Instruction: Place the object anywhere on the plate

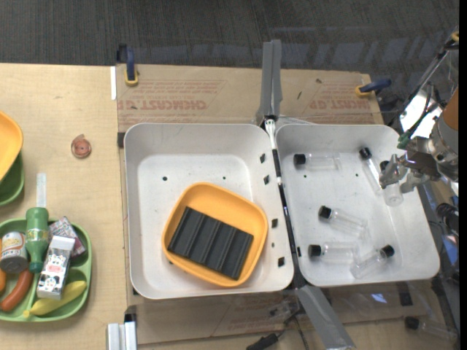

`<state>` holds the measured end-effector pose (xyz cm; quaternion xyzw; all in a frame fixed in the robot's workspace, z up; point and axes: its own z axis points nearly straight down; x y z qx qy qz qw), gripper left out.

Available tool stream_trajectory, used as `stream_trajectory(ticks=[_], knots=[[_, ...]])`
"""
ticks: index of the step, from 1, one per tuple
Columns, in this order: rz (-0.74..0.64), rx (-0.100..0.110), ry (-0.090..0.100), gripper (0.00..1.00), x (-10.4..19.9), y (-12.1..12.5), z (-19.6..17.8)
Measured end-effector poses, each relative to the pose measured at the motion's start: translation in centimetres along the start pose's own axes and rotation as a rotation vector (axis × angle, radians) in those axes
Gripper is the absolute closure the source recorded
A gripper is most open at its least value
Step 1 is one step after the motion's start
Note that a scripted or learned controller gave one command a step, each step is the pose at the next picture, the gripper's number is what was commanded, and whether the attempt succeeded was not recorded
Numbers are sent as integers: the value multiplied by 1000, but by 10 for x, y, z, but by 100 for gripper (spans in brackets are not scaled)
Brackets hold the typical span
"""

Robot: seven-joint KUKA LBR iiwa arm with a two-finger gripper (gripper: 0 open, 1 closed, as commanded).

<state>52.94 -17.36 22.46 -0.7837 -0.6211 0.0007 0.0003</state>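
An orange plate (252,214) lies in the left bin (146,195) and carries a dark ridged insert (211,242). Several clear vials with black caps lie in the right bin (343,188), among them one at the back (319,161) and one in the middle (341,219). My gripper (394,175) hangs over the right bin's right side, far from the plate. It is shut on a clear vial (394,194), whose lower end sticks out below the fingers.
Two more vials (333,252) (371,260) lie near the right bin's front wall, and one (373,169) lies just left of my gripper. A green plate of toy food (44,279) and stacked bowls (7,159) stand on the bench far left.
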Motion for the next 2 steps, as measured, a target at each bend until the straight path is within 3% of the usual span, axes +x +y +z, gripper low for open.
stream_trajectory(ticks=[1,2], knots=[[0,0,0,0,0,0,0],[41,3,-1,0,1,-26,24]])
